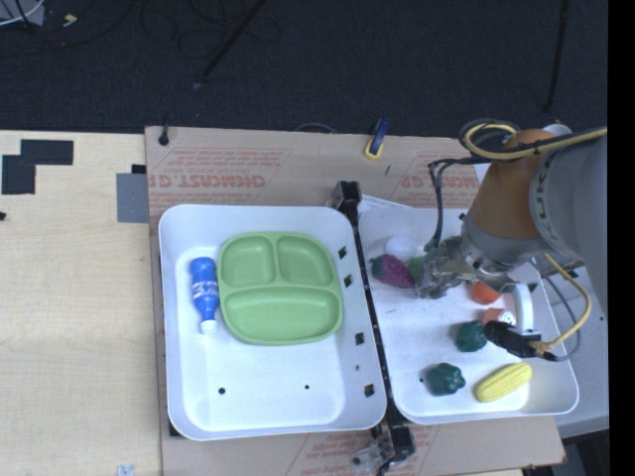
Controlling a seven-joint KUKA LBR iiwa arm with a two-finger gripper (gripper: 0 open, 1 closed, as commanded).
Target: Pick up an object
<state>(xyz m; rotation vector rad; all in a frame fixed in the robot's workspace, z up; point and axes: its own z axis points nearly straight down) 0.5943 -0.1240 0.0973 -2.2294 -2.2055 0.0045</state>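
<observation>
Note that the purple vegetable lies in the right bin, just left of the gripper, its long axis slanting down-right. You cannot tell whether the jaws are released or clenched.

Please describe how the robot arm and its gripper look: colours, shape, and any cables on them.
The arm is a thick, rounded grey cylinder with an orange band above the wrist. Yellow and black cables loop over the top of the band and hang beside the arm. The gripper is a small assembly of grey metal and black parts.
</observation>
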